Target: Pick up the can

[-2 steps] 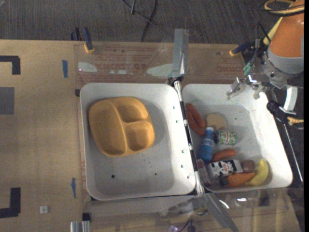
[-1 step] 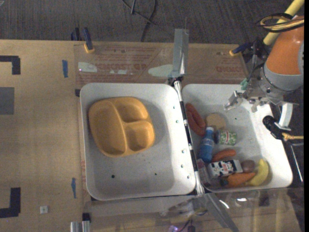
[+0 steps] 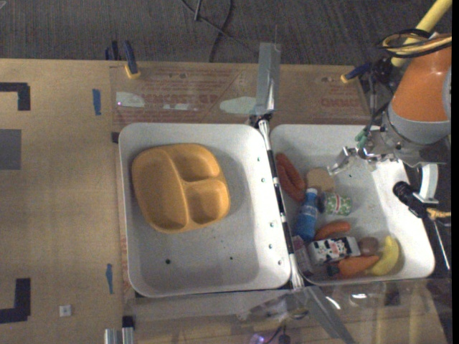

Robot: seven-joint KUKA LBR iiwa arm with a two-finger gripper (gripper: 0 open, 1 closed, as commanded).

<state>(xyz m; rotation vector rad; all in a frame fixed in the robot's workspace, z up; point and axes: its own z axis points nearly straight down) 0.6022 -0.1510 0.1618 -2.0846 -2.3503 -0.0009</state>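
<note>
While the gripper (image 3: 356, 153) hung over the right bin (image 3: 401, 213) with fingers whose state could not be told, the can (image 3: 337, 204) lay below it near the bin's middle. Close around the can were a blue bottle (image 3: 308, 216), a sausage (image 3: 290, 177), a carrot (image 3: 332, 230), a carton (image 3: 333, 249) and a banana (image 3: 388, 256). An orange tray (image 3: 181, 186) sat in the left bin (image 3: 201, 271) on the wooden bench (image 3: 57, 213).

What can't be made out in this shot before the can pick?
- Gripper: too small and blurred in the camera view to tell open or shut.
- Can: label blurred, unreadable; gap to the blue bottle unclear.
- Carrot and carton: packed together, edges merge.
- Arm: cut off by the right edge.
</note>
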